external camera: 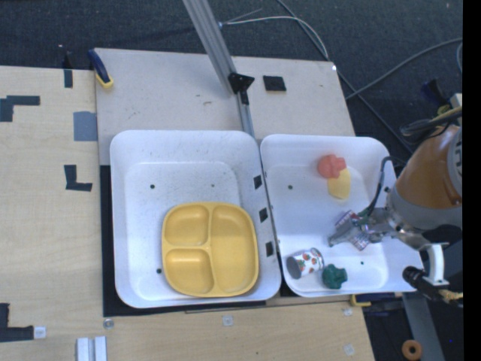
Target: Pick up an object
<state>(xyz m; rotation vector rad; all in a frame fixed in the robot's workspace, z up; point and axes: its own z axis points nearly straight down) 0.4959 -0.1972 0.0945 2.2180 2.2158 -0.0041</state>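
Your gripper (347,232) hangs low over the right bin (301,153), its fingers parted and holding nothing, aimed at bare floor between the objects. The pickable pieces sit around it: a small cup (304,262) and green toy (334,276) just below, red (330,165) and yellow (340,184) toys above. The yellow tray (210,249) lies apart in the left bin (135,201).
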